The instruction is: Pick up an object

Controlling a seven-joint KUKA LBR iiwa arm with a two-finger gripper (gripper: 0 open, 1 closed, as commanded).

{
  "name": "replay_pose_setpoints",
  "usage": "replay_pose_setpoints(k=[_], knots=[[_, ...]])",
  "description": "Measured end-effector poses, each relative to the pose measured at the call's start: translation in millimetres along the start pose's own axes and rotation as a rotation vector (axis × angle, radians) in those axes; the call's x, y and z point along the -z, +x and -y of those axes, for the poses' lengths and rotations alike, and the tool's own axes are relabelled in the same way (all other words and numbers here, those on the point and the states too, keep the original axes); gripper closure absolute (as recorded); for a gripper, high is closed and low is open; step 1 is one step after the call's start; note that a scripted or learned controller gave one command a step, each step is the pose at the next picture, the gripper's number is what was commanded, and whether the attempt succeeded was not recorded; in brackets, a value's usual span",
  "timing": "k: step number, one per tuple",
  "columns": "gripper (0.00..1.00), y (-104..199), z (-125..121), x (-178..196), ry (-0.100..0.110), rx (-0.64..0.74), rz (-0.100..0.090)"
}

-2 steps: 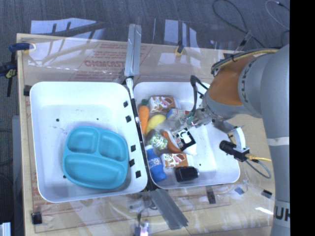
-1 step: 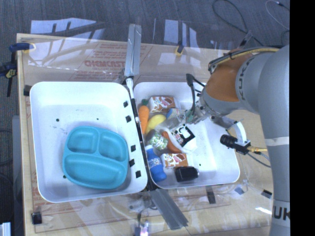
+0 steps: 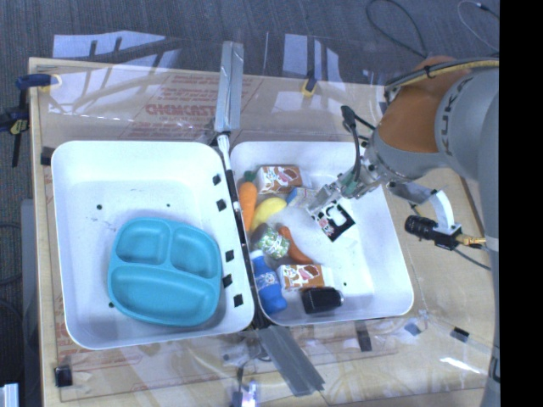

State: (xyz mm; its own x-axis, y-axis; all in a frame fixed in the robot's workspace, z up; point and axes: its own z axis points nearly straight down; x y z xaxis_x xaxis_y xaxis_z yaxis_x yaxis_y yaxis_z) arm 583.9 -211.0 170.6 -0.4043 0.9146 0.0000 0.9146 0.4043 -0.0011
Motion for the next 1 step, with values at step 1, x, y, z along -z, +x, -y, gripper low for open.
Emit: replay_pose_setpoints(k=[1], knots=[[1.0, 58.3, -13.0, -56.7, -0.014, -0.14, 0.011]])
